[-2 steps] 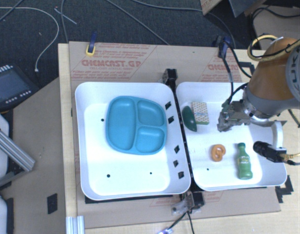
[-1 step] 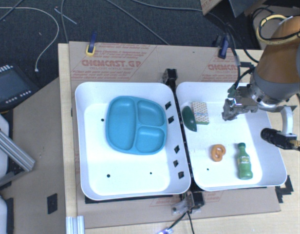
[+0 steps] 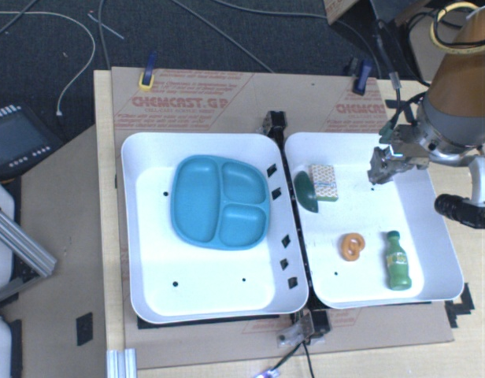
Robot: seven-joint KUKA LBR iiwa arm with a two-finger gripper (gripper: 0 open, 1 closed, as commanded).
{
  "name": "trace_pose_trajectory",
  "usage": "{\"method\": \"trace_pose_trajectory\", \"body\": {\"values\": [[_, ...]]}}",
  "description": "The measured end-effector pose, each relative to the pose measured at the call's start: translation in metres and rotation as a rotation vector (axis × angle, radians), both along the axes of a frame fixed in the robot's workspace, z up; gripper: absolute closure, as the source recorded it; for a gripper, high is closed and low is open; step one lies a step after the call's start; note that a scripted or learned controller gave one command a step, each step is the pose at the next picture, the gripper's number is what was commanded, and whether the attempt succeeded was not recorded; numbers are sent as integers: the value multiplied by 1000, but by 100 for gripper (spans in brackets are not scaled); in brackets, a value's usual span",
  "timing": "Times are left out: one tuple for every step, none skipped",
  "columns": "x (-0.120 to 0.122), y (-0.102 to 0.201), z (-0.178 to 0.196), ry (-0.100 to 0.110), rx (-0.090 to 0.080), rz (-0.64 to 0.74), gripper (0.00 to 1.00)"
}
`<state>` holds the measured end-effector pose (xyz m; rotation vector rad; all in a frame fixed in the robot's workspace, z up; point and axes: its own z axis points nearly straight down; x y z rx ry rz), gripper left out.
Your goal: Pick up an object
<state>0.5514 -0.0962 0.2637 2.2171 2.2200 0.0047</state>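
Under the bins: cardboard sheet (image 3: 227,93) w/ red print, lying on a pale bench top (image 3: 85,211). Dark carpet-like floor (image 3: 227,14) beyond, w/ thin cables trailing across it. Blue clamp (image 3: 149,73) and a second one (image 3: 361,75) pinch the cardboard's far edge. Dark screen device (image 3: 18,136) at far left, cut off by frame edge.

Left bin (image 3: 148,290): holds one blue divided plate (image 3: 220,201), three compartments, nothing on it. Small black dots on bin floor.

Right bin (image 3: 431,242): arm (image 3: 463,77) comes in from the right, orange band uppermost, partly cut off at frame edge. Gripper (image 3: 382,166) sits over the bin's far right part, nothing seen between its fingers; how far apart they stand – can't tell, too dark and small.

Objects in right bin, biggest down:
- green bottle (image 3: 397,261), lying near the front right corner
- checkered block (image 3: 323,182), near the bin's left wall, far half
- dark green item (image 3: 305,191), touching the block's left side; shape hard to make out
- orange pretzel-like ring (image 3: 353,246), just left of bottle, apart from it

Gripper well apart from all four. Black clips (image 3: 283,242) run along the seam between bins.
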Motion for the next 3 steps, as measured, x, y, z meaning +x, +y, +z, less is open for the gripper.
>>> {"method": "trace_pose_trajectory", "body": {"values": [[-13,53,-15,9,4,3,100],[-16,108,-11,6,4,6,100],[-23,168,-12,7,4,6,100]]}}
